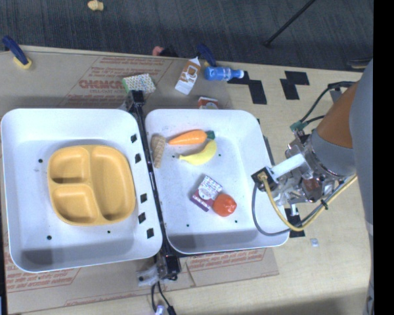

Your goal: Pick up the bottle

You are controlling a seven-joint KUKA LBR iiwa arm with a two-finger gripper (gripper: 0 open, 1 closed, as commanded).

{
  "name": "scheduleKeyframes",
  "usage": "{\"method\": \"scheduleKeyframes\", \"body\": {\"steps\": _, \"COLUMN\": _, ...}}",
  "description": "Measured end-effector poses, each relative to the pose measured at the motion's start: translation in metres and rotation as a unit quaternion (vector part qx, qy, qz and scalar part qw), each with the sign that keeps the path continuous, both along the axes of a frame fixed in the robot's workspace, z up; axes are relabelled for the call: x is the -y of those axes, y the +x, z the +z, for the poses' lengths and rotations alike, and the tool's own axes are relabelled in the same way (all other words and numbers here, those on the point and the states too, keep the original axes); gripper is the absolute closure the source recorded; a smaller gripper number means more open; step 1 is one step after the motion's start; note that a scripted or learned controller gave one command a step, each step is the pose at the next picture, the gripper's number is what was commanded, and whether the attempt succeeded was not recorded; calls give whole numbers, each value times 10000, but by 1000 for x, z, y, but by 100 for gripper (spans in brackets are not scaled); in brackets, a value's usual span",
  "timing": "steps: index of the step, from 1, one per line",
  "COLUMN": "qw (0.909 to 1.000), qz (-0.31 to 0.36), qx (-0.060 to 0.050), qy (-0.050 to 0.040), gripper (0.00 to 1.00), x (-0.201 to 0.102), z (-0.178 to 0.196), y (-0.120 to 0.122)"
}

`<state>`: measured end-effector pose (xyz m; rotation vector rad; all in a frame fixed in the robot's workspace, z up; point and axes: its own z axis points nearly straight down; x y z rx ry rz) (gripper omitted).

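Camera view: right bin (249, 126) holds carrot (187, 137), banana (200, 154); hand (295, 194) state can't be told

1. Two shallow white plastic bins sit side by side on the bench: left bin (13, 176), right bin (249, 126).
2. Yellow three-compartment plastic tray (92, 184) sits in the left bin.
3. Right bin holds an orange toy carrot (187, 137) touching a yellow toy banana (200, 154), a tan ridged piece (158, 149) at the left wall, and a small purple-white packet (206, 193) touching a red round object (224, 205).
4. Blue bottle (222, 74) lies on the bench behind the right bin.
5. Gripper (301, 188) is beside the right bin's right rim, with a yellow cable looped around it.
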<state>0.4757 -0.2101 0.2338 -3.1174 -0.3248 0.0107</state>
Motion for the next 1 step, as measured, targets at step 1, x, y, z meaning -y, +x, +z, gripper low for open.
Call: {"method": "scheduleKeyframes", "body": {"steps": 1, "qw": 10000, "qz": -2, "qx": 14, "qy": -9, "gripper": 100, "x": 0, "z": 2, "y": 0}}
